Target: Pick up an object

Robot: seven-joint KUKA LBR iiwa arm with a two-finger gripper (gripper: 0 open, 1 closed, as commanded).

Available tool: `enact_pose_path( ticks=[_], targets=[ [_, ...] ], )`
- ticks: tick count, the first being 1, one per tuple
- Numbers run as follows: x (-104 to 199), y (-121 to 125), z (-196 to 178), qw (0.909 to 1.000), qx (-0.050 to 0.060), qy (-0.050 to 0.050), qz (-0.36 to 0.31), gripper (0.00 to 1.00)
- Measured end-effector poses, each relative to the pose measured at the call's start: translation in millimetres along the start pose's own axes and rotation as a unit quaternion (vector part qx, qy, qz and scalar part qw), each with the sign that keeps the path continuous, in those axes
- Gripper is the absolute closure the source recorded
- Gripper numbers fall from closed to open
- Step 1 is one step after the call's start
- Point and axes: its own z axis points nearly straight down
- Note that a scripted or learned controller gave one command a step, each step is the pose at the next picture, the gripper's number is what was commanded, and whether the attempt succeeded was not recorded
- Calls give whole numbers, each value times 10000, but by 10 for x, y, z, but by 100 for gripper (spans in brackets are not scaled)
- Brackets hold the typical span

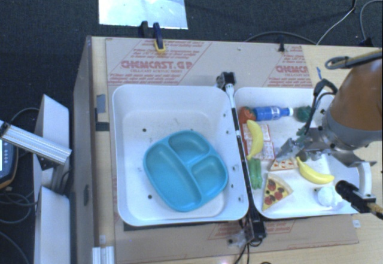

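Note:
The right bin (299,94) holds several toy foods. A blue bottle (272,114) lies at its back beside a red item (245,115). One banana (255,138) lies near the left wall, above a green vegetable (255,172). A pizza slice (275,191) sits at the front, with a smaller tan wedge (281,164) behind it. A second banana (315,173) and a white object (326,196) lie to the right. My gripper (291,148) hangs low over the middle of this bin, just above the tan wedge and left of the second banana. Nothing visibly sits in it.
A blue divided plate (187,170) lies in the left bin (137,137). A dark green item (304,113) sits at the right bin's back, partly under the arm (356,107). A divider rail (236,137) separates the two bins. Black cables trail behind the bench.

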Motion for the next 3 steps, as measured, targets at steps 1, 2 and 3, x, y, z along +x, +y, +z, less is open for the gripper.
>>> enact_pose_path(
  ticks=[1, 2, 3],
  targets=[
    [182, 634, 964, 10000, -60, -6, -2, 0],
    [11, 1384, 810, 10000, -4, -6, -7, 0],
    [-435, 1577, 618, 10000, -15, -7, 3, 0]
  ],
)
